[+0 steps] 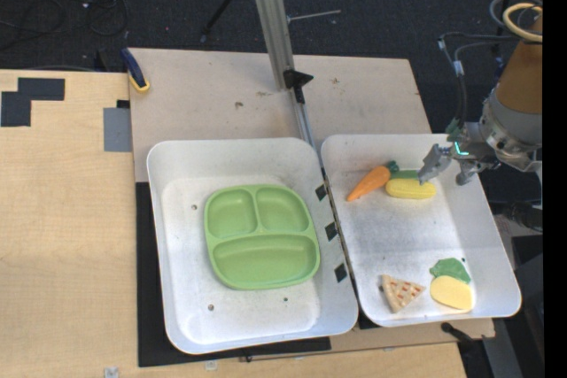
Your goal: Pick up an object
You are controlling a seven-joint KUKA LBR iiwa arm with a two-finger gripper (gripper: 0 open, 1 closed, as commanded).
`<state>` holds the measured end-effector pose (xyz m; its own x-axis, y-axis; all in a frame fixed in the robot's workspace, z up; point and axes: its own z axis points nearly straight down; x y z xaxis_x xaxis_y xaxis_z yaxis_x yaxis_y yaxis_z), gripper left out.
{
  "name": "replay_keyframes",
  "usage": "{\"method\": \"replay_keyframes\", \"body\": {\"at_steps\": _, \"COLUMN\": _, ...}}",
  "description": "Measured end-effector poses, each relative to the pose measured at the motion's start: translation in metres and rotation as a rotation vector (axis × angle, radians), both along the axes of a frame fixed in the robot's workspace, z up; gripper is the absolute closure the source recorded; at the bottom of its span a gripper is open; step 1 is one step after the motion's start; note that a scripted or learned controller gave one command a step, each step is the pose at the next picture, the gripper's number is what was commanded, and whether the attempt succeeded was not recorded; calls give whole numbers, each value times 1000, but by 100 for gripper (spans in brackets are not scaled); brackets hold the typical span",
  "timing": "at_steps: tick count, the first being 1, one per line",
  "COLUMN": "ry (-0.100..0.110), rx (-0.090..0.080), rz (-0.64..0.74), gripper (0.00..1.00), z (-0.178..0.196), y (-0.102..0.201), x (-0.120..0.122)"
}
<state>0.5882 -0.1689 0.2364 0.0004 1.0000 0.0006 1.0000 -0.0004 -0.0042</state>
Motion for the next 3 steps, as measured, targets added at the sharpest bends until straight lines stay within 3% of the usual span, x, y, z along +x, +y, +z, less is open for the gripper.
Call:
{"method": "replay_keyframes", "body": {"at_steps": 1, "ry": -3, "rx": -1, "rz": 0, "gripper": 0, "z": 1, "y": 0, "x": 1}}
{"method": "replay_keyframes", "body": {"at_steps": 3, "ry": 2, "rx": 1, "rz": 0, "gripper": 0, "z": -107, "y": 0, "x": 1}}
